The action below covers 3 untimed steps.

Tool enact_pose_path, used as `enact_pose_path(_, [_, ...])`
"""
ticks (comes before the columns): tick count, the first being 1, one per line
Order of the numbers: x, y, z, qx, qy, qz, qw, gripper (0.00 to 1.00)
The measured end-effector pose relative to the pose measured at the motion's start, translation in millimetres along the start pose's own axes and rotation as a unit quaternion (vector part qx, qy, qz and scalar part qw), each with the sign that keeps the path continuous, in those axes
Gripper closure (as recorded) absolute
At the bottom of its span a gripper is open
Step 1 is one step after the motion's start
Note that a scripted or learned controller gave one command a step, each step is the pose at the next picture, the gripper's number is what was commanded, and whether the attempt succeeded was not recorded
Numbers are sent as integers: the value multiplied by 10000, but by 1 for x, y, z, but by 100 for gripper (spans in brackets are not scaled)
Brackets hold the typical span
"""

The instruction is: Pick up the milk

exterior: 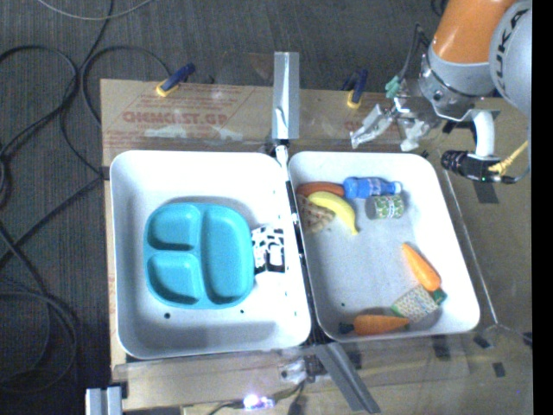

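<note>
The milk (270,249) is a small box with black and white spots, like a cow. It lies in the left bin (130,318), close to that bin's right wall. It touches the right side of a blue plate (200,253) that has three parts.

The gripper (389,138) is far from the milk. It hangs over the bench just past the far edge of the right bin (462,275), up near the top right of the view. The milk is well apart from it, down and to the left, in the other bin. The wall between the two bins lies between them.

The gripper's two fingers look spread apart. Nothing is between them. Above the gripper you can see the orange band (471,20) and the grey arm (518,50).

The right bin has lots of things in it. A blue bottle (371,187) lies near the far wall, with a small jar (386,207) just beside it. A yellow banana (335,210) lies to the left of them, with a red thing (320,188) behind it. One carrot (421,266) lies near the right wall. Another carrot (378,324) lies by the near wall, with a small checked box (416,303) next to it.
</note>
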<state>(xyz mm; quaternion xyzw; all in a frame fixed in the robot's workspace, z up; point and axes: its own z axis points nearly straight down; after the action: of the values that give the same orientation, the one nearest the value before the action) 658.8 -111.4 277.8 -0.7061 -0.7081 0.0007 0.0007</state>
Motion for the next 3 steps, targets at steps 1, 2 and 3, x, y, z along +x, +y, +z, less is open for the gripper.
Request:
enact_pose_path(1, [16,-76,103,6,5,-710,9975,0])
enact_pose_path(2, [15,-131,187,-10,4,-928,9957,0])
enact_pose_path(3, [21,-44,87,-8,-2,-1349,9909,0])
